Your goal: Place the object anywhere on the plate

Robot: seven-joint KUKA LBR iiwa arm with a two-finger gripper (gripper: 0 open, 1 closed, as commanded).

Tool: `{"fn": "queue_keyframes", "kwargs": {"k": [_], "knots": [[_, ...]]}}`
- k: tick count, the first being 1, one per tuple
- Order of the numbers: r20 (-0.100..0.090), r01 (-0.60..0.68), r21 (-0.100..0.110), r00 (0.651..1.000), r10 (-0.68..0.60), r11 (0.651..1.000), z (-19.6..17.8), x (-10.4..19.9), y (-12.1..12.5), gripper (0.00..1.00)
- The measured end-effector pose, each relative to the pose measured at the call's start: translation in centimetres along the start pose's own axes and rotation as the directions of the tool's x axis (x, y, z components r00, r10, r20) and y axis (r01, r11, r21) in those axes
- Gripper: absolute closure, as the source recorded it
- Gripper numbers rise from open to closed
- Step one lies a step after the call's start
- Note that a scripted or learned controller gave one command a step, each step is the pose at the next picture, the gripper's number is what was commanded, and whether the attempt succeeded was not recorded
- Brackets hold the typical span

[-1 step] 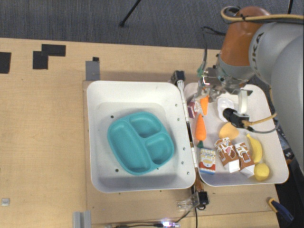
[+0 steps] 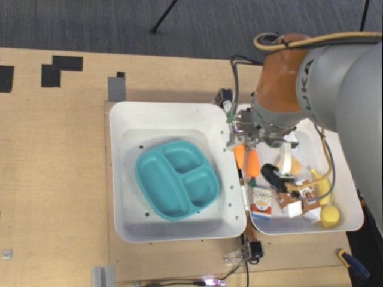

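Note:
The teal divided plate point(image 2: 176, 179) lies in the left white bin point(image 2: 122, 160). My gripper point(image 2: 246, 143) hangs over the rims where the two bins meet, just right of the plate. An orange carrot point(image 2: 252, 164) sits directly under it, between the fingers, and shows on both sides of a finger. It appears raised above the rim rather than lying in a bin. The grey arm with its orange band covers the back of the right bin.
The right bin point(image 2: 350, 220) holds a small milk carton point(image 2: 261, 203), a brown box point(image 2: 293, 207), a yellow lemon point(image 2: 330, 216) and a yellow banana-like piece point(image 2: 323, 187) along its front. Black marks lie on the bench at the far left.

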State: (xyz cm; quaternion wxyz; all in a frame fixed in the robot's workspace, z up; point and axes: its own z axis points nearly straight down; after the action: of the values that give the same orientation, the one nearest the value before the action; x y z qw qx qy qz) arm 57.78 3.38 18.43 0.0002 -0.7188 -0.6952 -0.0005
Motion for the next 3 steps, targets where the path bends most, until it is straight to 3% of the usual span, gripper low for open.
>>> {"fn": "queue_keyframes", "kwargs": {"k": [1, 2, 3], "knots": [[0.000, -0.419, 0.001, 0.908, 0.419, 0.908, 0.0, 6.5, -0.2, 1.00], [0.000, -0.419, 0.000, 0.908, 0.419, 0.908, 0.0, 6.4, -0.2, 0.00], [-0.001, -0.413, 0.000, 0.911, 0.413, 0.911, -1.1, 6.5, -0.1, 1.00]]}}
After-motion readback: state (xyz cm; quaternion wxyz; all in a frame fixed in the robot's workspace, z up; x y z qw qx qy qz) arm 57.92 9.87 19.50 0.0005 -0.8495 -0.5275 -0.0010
